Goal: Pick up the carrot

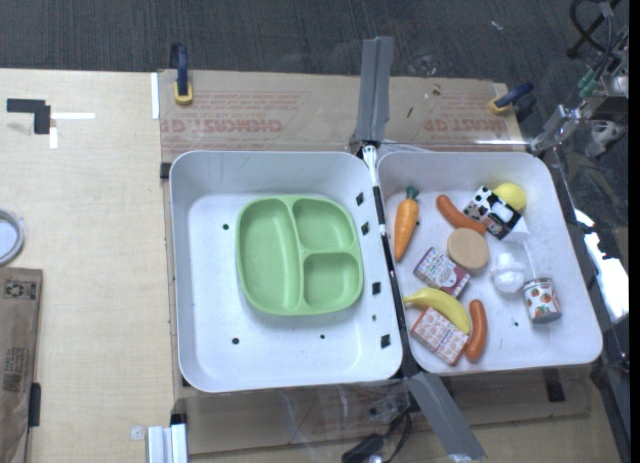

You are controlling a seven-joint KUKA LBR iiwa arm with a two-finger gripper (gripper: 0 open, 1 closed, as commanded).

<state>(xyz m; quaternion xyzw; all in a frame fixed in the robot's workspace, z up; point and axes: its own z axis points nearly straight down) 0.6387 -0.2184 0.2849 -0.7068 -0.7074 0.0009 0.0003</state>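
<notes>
The carrot [404,223] is orange with a green top. It lies in the right bin [565,343], close to that bin's left wall, with its green end pointing to the far side. It lies flat, with nothing on top of it. A small pink carton [441,271] sits just to the right of its tip, and a red sausage [458,213] lies a little to its right.
The right bin also holds a banana [438,303], a second pink carton [438,335], another sausage [476,329], a tan round piece [467,249], a black-and-white toy [495,211], a lemon [511,194] and a small can [540,301]. A green divided plate [299,254] sits in the left bin [210,336].
</notes>
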